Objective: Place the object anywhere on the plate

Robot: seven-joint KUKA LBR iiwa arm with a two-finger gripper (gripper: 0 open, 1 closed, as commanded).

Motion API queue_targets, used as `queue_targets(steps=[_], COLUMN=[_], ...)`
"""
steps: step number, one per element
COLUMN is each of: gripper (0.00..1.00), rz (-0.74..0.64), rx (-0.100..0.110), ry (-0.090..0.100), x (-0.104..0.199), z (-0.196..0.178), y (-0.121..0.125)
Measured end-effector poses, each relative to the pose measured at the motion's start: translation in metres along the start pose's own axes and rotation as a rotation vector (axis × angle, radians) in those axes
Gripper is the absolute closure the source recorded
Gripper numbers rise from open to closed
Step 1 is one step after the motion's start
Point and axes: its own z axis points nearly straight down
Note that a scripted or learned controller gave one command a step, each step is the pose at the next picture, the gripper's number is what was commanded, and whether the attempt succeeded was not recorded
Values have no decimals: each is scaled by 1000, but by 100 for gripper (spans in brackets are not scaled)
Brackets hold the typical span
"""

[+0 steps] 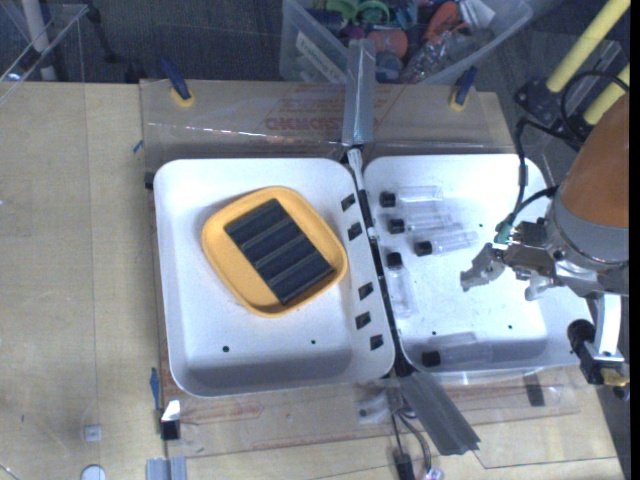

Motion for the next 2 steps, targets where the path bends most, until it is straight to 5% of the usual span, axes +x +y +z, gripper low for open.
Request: queue_targets(steps=[2], gripper=[0], rz=[76], rx=[5], ry=[2], x=[25], z=[4], y=[-6])
